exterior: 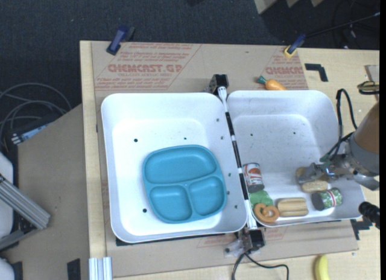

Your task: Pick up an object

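Observation:
The right bin [283,122] holds several small items along its near side. A red-labelled can [253,176] lies by the divider, with a green piece [260,198] and a brown pretzel-like ring [266,213] below it. A tan hot-dog bun [292,206] and a green-labelled can [329,198] lie further right. My gripper [312,172] reaches in from the right, low over a tan bread-like piece [313,186] and just above the green can. The arm's grey wrist [365,146] sits at the bin's right rim.
A blue three-part tray [184,182] lies in the left bin [120,152]. A toy carrot [274,84] rests on the bench behind the right bin, and a banana [321,267] at the front right. A black cable [341,110] arcs over the right rim.

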Robot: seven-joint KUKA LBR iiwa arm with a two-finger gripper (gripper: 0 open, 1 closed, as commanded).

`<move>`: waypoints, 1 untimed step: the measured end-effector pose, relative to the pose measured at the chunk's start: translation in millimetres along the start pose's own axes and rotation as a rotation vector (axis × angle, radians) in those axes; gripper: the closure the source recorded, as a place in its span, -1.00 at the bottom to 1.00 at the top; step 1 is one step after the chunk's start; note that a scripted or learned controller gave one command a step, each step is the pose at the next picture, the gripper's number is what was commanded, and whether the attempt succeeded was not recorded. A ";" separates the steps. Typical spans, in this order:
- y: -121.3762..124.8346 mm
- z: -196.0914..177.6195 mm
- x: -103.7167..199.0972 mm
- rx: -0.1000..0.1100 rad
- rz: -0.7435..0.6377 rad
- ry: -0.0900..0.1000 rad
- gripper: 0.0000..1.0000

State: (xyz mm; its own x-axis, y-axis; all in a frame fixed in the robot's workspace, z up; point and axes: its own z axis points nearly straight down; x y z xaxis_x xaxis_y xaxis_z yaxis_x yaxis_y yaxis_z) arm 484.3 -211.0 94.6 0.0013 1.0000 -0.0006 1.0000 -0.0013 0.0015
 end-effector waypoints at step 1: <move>102.8 -40.5 69.6 -0.001 -0.004 0.001 1.00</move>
State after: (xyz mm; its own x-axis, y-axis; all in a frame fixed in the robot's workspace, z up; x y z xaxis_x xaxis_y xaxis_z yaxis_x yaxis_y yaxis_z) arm 587.1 -141.6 135.2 -0.0026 1.0000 0.0009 1.0000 0.0026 0.0028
